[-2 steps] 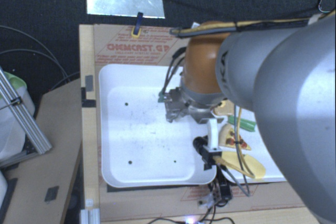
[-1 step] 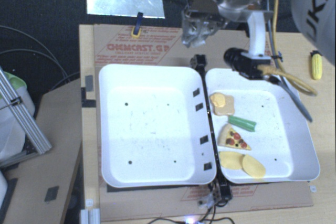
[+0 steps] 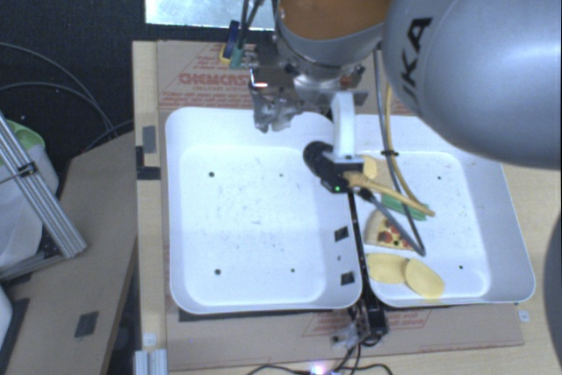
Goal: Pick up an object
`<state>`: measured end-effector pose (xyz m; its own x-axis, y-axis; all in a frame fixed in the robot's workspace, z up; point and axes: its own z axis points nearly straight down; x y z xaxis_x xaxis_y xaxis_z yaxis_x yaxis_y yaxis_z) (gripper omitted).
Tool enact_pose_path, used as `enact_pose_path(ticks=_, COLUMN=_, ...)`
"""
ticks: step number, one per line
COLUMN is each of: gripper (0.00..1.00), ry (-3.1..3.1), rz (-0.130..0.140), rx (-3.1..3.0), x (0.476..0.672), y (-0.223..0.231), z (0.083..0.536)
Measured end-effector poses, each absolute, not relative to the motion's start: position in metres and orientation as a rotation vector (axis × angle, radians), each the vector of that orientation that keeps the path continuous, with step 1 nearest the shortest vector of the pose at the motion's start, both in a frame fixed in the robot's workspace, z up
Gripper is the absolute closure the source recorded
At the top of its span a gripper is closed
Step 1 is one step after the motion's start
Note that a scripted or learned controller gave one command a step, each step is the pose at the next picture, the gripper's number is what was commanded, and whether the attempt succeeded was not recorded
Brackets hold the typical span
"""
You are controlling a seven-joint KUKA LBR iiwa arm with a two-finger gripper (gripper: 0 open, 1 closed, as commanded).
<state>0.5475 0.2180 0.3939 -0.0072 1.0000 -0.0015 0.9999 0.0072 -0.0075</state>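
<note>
Pizza slice (image 3: 387, 232) near right bin (image 3: 492, 215) inner edge, beside yellow chips (image 3: 413, 272).

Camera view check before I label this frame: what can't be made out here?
- Gripper: fingers open or shut, masked by the arm overhead.
- Right bin: far rim covered by the arm.
- Pile of objects in the right bin: overlapping, individual shapes too small to identify.
</note>
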Motion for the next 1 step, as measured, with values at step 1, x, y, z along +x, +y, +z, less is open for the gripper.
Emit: enact_pose_path(ticks=1, gripper=1.0, ry=-2.213, rz=0.012, rx=-2.225, x=0.4897, y=0.1438, z=0.3363)
